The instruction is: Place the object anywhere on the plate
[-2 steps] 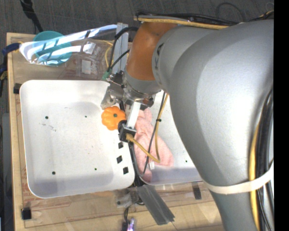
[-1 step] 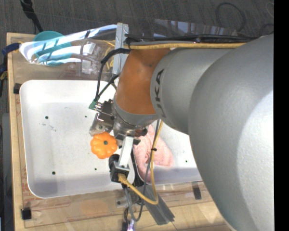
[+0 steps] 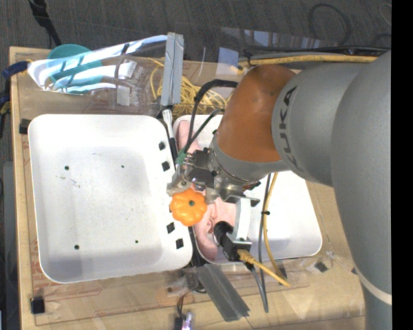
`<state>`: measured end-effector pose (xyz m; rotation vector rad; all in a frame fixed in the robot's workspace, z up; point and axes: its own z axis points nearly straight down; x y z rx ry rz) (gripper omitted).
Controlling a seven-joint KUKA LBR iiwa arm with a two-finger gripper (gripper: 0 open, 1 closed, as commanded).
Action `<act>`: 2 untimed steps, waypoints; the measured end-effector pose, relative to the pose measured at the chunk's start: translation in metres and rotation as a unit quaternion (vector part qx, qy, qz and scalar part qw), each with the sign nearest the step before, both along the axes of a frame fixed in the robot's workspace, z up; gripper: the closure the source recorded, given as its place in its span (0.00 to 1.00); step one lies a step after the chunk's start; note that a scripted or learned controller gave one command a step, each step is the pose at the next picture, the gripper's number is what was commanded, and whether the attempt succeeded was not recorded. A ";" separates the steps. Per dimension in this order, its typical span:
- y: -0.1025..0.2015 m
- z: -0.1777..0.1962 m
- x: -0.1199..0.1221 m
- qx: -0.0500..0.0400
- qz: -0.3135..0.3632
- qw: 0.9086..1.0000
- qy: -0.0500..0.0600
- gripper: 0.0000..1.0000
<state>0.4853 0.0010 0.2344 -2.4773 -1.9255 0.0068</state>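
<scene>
**Item:** pumpkin (image 3: 188,208), small, orange, green stem nub. Sits at frame centre, just at 6 o'clock of the wrist hardware, over the seam where the two bins meet.

**Jaws:** I cannot tell from this slant whether they are spread or pressed together, nor whether the pumpkin is pinched or merely lying below them.

**Plate** (image 3: 205,238): pink, in the right bin (image 3: 299,232), mostly hidden under the arm (image 3: 316,115). A patch shows at 5 o'clock of the pumpkin, touching or just beside it.

**Risks, as I judge them:**
- The pumpkin looks to be at the plate's 9 o'clock edge. Let go here, it could land on the rim and roll off, being round.
- It is close to the wall of the left bin (image 3: 89,184) and could tip over into that bin.
- If it is not truly gripped, any shift of the arm towards 3 o'clock would leave it behind.

**Surroundings:**
- Yellow cable (image 3: 267,249) hangs from the wrist towards 5 o'clock, across the right bin. It could drag over the plate.
- Black clips (image 3: 166,165) on the left bin's 3 o'clock wall, near the wrist.
- Wire tangle (image 3: 186,91), yellow, at 12 o'clock on the surface (image 3: 124,294).
- Clear bag (image 3: 89,71) with teal contents at 11 o'clock, well apart.
</scene>
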 end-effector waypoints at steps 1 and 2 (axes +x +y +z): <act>0.068 -0.014 -0.009 0.000 -0.005 1.000 0.000 1.00; -0.039 0.000 0.033 0.000 0.013 1.000 -0.002 1.00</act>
